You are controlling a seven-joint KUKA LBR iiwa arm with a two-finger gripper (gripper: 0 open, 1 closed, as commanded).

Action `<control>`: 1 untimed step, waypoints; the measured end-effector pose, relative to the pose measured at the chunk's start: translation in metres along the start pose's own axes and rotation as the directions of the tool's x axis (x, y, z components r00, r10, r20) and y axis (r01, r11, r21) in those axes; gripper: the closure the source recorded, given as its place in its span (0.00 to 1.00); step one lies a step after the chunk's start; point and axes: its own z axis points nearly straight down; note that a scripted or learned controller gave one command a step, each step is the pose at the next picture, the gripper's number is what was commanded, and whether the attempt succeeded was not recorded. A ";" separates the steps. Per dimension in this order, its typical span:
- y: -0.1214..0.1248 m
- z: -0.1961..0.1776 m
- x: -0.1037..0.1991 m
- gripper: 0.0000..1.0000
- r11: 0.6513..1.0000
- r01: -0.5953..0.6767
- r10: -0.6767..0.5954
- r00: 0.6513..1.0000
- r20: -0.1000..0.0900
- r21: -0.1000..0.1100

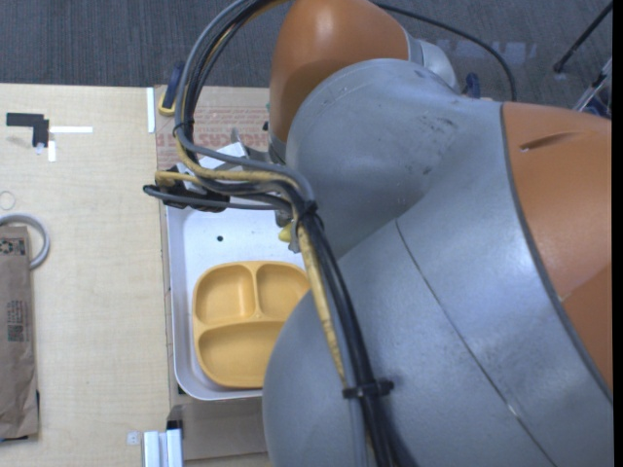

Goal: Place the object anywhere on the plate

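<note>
A yellow plate (243, 324) with three compartments lies in a shallow white bin (200, 236), toward the bin's near end; its right side is covered by the arm (438, 261); the two far compartments and the larger near one that can be seen hold nothing. The object to be placed cannot be picked out; whether it sits under the arm or elsewhere cannot be told, so its weight, stiffness and best gripping point cannot be judged from here. The plate itself looks like stiff moulded plastic, light and smooth, with raised ridges between compartments; anything set down on it would likely settle into a compartment rather than slide off.

The grey arm with its orange bands covers most of the right and centre of the scene; a bundle of black and yellow cables (229, 178) loops from its far side and runs down along its body. The gripper is hidden beneath the arm, so its state cannot be told.

To the left lies a pale wooden bench (88, 261); a brown paper bag (18, 329) rests at its left edge.
</note>
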 end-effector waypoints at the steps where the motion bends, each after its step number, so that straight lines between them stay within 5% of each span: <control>1: 0.074 -0.017 0.076 1.00 0.999 -0.045 0.045 0.999 0.001 0.001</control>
